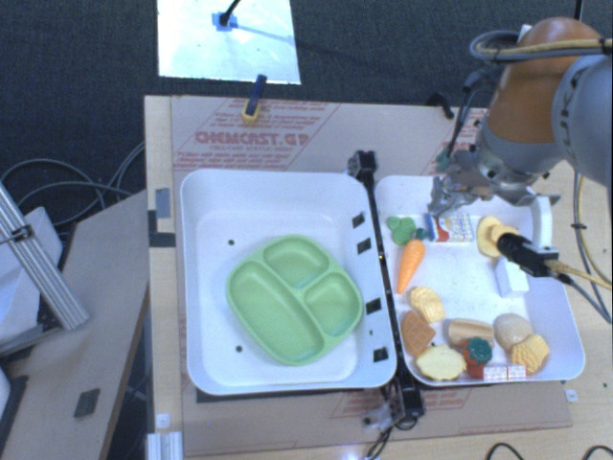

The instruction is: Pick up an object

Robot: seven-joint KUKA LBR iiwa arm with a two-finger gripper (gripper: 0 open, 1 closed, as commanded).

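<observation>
The toy carrot [410, 264] lies near the left wall of the right bin [565, 348], its orange body pointing toward the near edge and its green top [402, 229] toward the far edge. Just beside that top, toward the bin's far edge, the gripper [442, 202] hangs low over a small card with red and blue print [454, 227]; whether the jaws are wide, narrow or holding anything cannot be told, since the grey wrist covers them. A yellow piece [490, 236] sits to the right of the card, with a white block [510, 278] beyond it toward the right wall. Along the near edge of the same bin lie a cluster of toy foods: a yellow chip-like piece [427, 304], a waffle-brown slice [417, 333], a pale potato half [440, 363], a hot dog bun [469, 331], a red and green piece [476, 354], an egg-like lump [511, 329] and a corn-coloured piece [531, 354]. The left bin [206, 218] holds a green divided plate [294, 298] near its middle. Both bins rest on the counter [192, 132].
</observation>
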